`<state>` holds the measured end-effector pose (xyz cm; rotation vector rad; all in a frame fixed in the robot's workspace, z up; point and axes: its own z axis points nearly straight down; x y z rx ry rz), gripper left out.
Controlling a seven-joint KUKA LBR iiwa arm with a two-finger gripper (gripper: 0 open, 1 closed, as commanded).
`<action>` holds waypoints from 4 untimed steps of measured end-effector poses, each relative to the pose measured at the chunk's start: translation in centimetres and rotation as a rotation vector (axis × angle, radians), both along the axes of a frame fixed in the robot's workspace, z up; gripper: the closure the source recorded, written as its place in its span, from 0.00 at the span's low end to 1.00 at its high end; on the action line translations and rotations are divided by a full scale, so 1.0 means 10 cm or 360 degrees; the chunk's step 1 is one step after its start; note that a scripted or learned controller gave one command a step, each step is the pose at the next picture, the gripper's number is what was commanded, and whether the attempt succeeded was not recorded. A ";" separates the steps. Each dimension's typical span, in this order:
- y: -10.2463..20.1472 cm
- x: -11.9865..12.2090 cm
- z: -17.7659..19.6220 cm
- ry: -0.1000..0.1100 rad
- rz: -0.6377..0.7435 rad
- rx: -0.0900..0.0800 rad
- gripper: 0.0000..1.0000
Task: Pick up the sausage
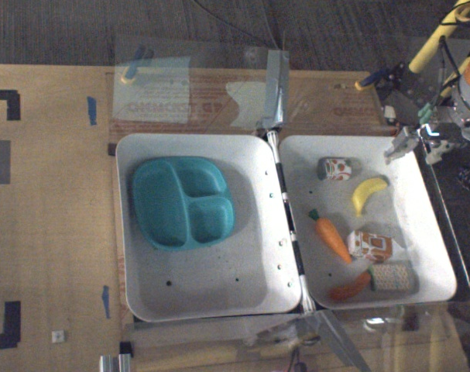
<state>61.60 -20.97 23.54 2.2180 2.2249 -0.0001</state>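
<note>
Over the top-right corner of the right shallow white bin: metal two-finger gripper, fingers' state — cannot tell, too small and blurred. Reddish-brown toy sausage lies at that bin's near edge, touching a speckled grey cylinder, below the orange carrot.

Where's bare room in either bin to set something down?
Left bin: open floor right of and below the teal plate. Right bin: bare near-left corner beside the carrot; crowded around the sausage, beside the can.
</note>
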 end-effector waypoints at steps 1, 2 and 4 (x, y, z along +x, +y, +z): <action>0.43 -0.42 -1.10 0.0001 -0.0023 0.0000 0.00; 1.17 -1.02 -1.16 -0.0022 0.0019 -0.0007 0.00; 1.40 -1.29 -0.51 -0.0004 0.0356 -0.0001 0.00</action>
